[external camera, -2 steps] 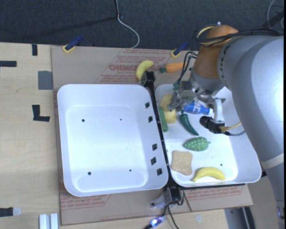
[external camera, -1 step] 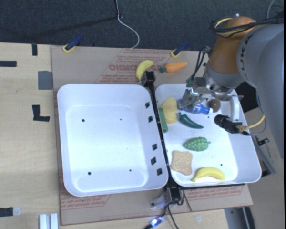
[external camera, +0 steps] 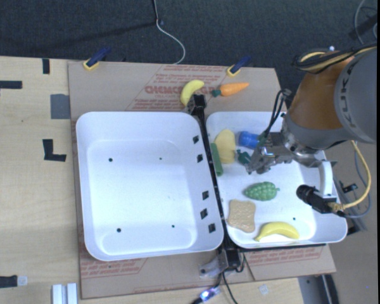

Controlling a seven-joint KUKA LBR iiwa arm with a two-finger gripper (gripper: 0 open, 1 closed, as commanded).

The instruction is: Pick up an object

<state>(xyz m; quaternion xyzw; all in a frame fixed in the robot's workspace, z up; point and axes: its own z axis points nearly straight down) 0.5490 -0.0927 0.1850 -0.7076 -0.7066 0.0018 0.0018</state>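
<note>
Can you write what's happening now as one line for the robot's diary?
gripper: low in right bin | near: blue object, green grapes | grasp: unconfirmed

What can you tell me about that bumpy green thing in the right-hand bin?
The bumpy green thing looks like a toy bunch of grapes, probably plastic: an oval, knobbly cluster in one shade of green. It lies flat on the floor of the right bin, near its middle, apart from the other toys and just below the gripper, which does not touch it.
</note>
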